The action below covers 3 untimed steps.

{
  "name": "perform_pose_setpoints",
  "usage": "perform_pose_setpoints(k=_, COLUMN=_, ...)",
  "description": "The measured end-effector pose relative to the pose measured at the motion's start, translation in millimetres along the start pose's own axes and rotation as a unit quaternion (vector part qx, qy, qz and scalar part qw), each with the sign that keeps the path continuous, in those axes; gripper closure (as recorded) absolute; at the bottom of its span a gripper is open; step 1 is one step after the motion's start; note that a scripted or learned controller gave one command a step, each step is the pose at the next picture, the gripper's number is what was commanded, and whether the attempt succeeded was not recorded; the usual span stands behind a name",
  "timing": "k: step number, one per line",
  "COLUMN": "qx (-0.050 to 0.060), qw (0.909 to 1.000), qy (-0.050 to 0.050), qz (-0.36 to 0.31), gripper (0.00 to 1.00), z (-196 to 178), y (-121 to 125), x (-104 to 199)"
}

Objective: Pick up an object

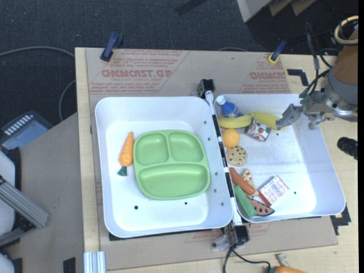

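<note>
The fingers of the arm sit low over the far part of the right bin, just beside the end of a yellow piece; whether they are parted or closed cannot be told at this angle, and nothing shows between them. Next to that piece lie a banana and a small red-and-white carton, with a blue-and-white item at the bin's far left corner. Along the bin's left wall, toward the near edge of the bench, come an orange, a speckled cookie, a hot dog, a green vegetable and a watermelon slice. A pink-and-white packet lies near them, more toward the middle of the bin. The left bin holds a green divided plate at its centre, and a carrot lies just beside the plate's left rim, apart from it.
</note>
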<state>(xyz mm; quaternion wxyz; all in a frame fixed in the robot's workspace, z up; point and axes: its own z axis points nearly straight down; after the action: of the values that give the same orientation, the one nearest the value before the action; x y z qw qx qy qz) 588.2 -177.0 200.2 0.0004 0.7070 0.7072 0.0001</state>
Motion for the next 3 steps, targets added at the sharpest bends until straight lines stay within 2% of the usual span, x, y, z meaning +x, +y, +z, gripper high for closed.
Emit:
perform_pose_setpoints(k=1, qx=0.002, qw=1.0000, qy=0.001, qz=0.000, gripper=0.00, z=116, y=41, x=72)
perform_pose_setpoints(k=2, qx=0.010, qw=1.0000, qy=0.000, qz=0.002, gripper=0.00, z=118, y=65, x=81)
perform_pose_setpoints(k=3, qx=0.012, qw=0.9999, qy=0.002, qz=0.001, gripper=1.00, z=109, y=64, x=82)
